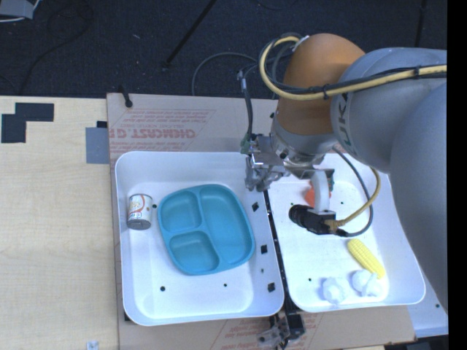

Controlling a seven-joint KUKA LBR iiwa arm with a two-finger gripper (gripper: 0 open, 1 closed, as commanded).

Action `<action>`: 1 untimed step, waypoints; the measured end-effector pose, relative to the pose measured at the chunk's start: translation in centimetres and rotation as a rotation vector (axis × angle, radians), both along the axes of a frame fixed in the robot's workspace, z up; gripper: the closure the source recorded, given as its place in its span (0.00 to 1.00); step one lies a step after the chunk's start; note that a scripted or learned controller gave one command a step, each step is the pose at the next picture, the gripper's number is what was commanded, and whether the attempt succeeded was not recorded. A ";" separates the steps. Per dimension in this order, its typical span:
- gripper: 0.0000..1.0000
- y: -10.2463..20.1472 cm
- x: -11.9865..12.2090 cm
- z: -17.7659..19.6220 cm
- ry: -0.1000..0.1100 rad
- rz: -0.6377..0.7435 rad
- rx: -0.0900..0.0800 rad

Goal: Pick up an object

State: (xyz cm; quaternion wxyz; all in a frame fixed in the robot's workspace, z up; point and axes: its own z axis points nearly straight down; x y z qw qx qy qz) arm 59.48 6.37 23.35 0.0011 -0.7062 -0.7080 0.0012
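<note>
A: Where does the gripper [261,172] stand?

B: Over the far edge of the left bin [182,170], at its border with the right bin [314,261]. Whether it is released or clenched, I cannot tell.

A: Which object is best?

B: I think the corn [365,258], well to its lower right, free on all sides. Come down straight and close across its narrow side. The plate [206,228], at its lower left, seems too wide.
</note>
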 end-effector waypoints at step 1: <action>1.00 4.4 1.3 -1.1 -0.001 0.000 0.000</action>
